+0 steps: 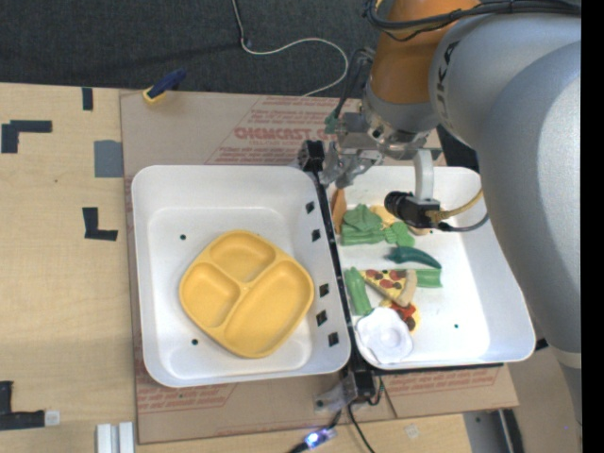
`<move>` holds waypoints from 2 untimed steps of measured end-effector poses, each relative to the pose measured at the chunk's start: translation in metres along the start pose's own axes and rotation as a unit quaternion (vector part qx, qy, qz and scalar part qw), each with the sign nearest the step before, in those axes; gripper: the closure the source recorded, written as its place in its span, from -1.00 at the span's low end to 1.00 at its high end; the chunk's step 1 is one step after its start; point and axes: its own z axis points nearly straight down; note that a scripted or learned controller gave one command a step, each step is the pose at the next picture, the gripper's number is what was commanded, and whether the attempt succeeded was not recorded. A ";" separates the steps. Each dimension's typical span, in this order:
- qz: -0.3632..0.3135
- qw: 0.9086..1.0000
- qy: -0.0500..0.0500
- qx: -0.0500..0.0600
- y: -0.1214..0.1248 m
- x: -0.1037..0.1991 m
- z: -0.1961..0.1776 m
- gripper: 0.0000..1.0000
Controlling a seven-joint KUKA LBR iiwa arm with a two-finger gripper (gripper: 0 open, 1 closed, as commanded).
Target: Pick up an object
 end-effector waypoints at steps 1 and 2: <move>0.001 1.000 -0.001 0.000 0.003 -0.005 0.005 1.00; 0.000 1.000 0.000 0.000 0.011 0.007 -0.004 1.00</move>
